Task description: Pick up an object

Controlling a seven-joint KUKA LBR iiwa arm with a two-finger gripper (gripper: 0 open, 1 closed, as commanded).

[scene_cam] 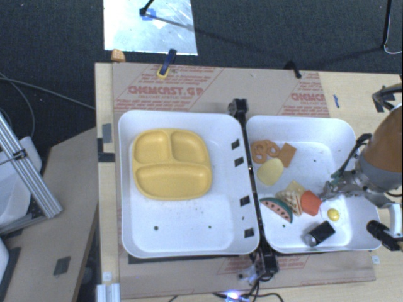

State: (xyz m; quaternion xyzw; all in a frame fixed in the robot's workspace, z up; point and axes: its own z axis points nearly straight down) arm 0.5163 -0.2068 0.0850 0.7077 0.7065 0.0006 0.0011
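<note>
The right bin (327,131) holds several small toy foods. A pretzel (266,150) and a brown cracker (288,154) lie at the back left, with a pale yellow piece (269,172) just in front of them. Nearer the front are a watermelon slice (277,208), a tan wedge (293,195), a red-orange ball (310,203), a small yellow piece (333,214) and a black block (320,233). My gripper (329,191) is low in the bin, just right of the red-orange ball and above the small yellow piece. Nothing is visibly held.
The left bin (182,231) holds a yellow divided plate (171,163). A black divider with clips (247,175) runs between the bins. The arm's orange band (385,145) hangs over the right bin's right wall. A foil sheet (150,16) lies on the floor behind the bench.
</note>
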